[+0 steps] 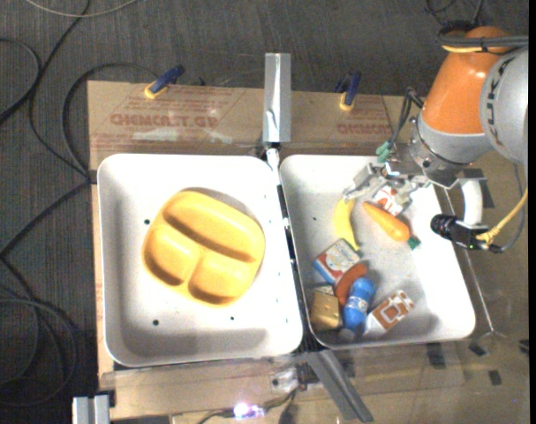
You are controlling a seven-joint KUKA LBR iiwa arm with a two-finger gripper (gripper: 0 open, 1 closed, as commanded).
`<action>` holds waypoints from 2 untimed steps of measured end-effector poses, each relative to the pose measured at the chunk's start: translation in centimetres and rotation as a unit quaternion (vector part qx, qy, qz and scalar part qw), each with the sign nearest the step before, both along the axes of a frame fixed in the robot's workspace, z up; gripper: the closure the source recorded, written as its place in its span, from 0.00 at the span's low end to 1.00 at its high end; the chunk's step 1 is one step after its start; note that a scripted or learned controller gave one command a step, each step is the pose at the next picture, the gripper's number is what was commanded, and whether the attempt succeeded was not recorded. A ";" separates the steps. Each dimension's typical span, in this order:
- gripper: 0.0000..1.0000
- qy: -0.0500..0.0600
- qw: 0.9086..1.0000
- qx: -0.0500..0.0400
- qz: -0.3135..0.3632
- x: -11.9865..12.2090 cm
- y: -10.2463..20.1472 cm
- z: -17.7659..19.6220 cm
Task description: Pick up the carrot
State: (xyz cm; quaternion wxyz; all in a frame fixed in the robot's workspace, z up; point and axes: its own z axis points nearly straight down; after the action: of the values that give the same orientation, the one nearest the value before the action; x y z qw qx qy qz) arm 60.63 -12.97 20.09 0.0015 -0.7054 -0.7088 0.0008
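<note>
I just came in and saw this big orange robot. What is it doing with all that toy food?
The arm's gripper is over the right bin, just above the carrot. It looks to be going for the carrot, which lies beside a banana; I can't tell if it has hold of it yet. A few small packets and a blue bottle lie nearer the front. The left bin holds a yellow tray.

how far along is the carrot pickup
Done: the arm has reached into the right bin, and its gripper sits just above the carrot. In hand: nothing I can confirm; the carrot lies beside the banana, not visibly between the fingers. Left: grasping and lifting it.
</note>
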 end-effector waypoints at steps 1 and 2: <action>0.00 -0.001 1.000 0.000 0.024 -1.1 -5.1 -9.9; 0.00 -0.008 0.999 -0.002 -0.036 -6.7 2.1 -11.2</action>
State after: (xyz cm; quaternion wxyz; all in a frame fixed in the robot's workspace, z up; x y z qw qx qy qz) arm 53.91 -10.92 8.92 -0.0057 -0.7304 -0.6830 -0.0033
